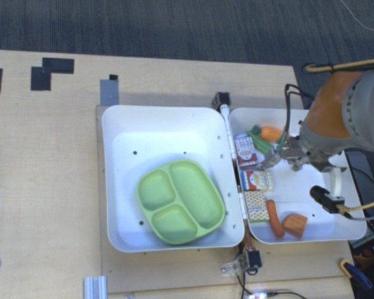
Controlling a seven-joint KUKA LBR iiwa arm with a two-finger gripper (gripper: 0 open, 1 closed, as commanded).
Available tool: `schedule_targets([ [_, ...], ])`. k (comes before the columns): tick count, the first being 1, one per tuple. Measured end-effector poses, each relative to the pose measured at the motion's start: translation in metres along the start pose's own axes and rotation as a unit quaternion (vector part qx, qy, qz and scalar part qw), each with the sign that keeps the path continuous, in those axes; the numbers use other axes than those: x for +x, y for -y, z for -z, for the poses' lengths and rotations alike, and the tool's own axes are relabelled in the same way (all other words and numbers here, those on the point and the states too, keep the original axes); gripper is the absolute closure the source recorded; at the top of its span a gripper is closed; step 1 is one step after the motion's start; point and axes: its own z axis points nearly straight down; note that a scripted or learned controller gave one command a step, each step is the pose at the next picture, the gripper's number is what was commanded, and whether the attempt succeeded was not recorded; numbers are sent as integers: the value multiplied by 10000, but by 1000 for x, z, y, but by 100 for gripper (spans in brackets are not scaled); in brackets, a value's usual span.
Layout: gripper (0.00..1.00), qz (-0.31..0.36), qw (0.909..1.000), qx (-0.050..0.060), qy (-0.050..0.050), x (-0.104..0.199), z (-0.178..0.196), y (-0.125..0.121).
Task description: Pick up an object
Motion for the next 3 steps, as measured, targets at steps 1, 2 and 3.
schedule_targets([
  [1,100,7,10000,-28,5,0,12,-2],
  [2,100,-2,10000,5,10,-71,-1,-72],
  [3,100,8,10000,-8,11,-82,63,-87],
])
